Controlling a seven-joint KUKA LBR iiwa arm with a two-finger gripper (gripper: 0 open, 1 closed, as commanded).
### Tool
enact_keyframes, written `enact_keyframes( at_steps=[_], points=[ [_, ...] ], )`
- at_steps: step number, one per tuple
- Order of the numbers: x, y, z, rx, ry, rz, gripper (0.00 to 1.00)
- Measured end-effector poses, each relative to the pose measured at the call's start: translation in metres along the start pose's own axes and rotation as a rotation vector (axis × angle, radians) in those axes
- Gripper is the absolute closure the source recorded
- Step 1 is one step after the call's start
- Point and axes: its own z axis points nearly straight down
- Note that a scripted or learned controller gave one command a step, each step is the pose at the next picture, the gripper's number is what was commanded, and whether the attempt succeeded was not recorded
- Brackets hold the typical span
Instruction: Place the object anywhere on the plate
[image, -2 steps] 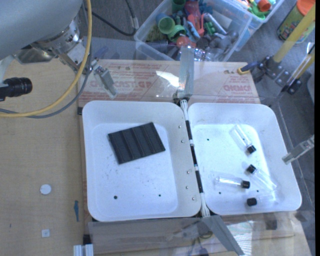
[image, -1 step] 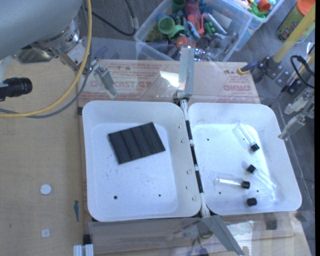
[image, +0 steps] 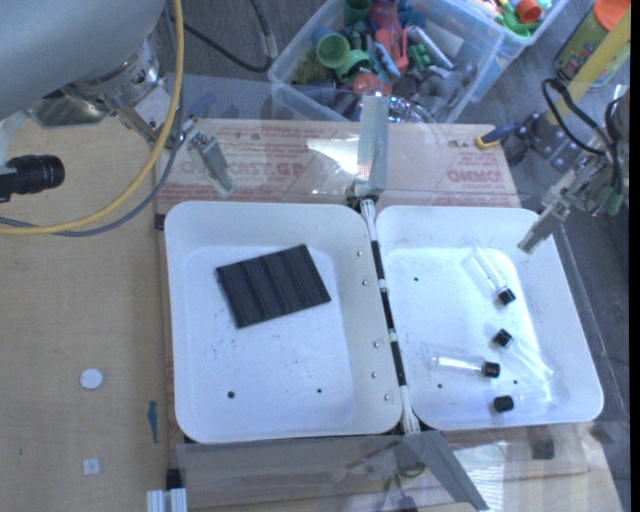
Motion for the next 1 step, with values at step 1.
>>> enact_keyframes(
  at_steps=[1],
  points=[
    [-0.0141,0.056,-0.0366,0.0,-0.001,0.251,0.0]
  ],
)
